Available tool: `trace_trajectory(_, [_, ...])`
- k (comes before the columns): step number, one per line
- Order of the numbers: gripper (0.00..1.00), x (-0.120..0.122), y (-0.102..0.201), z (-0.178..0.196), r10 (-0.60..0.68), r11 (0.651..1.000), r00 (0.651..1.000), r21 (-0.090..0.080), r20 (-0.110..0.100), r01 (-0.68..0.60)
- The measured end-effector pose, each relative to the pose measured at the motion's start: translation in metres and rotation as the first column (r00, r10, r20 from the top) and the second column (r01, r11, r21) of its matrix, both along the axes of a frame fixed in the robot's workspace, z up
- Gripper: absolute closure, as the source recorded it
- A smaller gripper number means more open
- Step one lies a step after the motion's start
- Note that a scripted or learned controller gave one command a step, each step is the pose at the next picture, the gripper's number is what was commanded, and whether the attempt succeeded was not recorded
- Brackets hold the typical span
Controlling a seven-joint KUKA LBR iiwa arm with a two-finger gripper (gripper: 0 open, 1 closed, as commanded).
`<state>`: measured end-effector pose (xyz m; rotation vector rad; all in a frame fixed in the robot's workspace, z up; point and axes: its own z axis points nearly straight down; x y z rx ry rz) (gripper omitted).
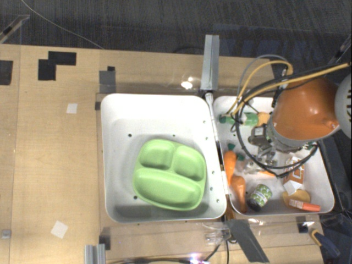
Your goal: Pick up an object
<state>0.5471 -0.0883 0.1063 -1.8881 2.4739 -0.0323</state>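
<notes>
Gripper (pixel 266 154): reaches down into the right bin under the wrist; the wrist and cables cover it, so I cannot tell how it is set or whether it has hold of anything
Wrist: grey, just below the orange band (pixel 304 110), hanging over the middle of the right bin
Cables (pixel 258 76): yellow and black, looping from the wrist across the bin's upper left part
Arm: comes in from the right side of the view, above the right bin
Right bin (pixel 328 199): shallow, white, holding several small things
Carrots (pixel 235 176): two orange carrot-shaped pieces lying along the bin's left wall, one above the other, just left of the gripper
Green can (pixel 259 197): small round dark-green thing near the bin's front edge, right beside the lower carrot
Tan piece (pixel 297 194): in the front right corner, with an orange-red stick (pixel 305 205) just below it
Green bottle-like thing (pixel 246 118): near the bin's upper left, partly behind the cables
Left bin (pixel 118 120): shallow, white, touching the right bin along the shared wall
Green tray (pixel 169 173): light green plate with three compartments, lying flat in the lower middle of the left bin, well apart from the gripper
Bench (pixel 49 164): pale wood, carrying both bins
</notes>
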Motion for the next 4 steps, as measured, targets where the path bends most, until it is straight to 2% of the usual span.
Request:
trace_trajectory(1, [1.0, 0.054, 0.017, 0.092, -0.001, 1.0, 1.0, 0.0, -0.018, 0.001])
trace_trajectory(2, [1.0, 0.123, -0.064, 0.091, 0.186, 0.982, 0.982, -0.001, -0.026, -0.186])
trace_trajectory(3, [1.0, 0.124, -0.112, 0.171, -0.194, 0.981, 0.981, 0.001, -0.019, 0.194])
trace_trajectory(4, [1.0, 0.121, -0.114, 0.033, -0.031, 1.0, 0.999, 0.005, -0.038, 0.031])
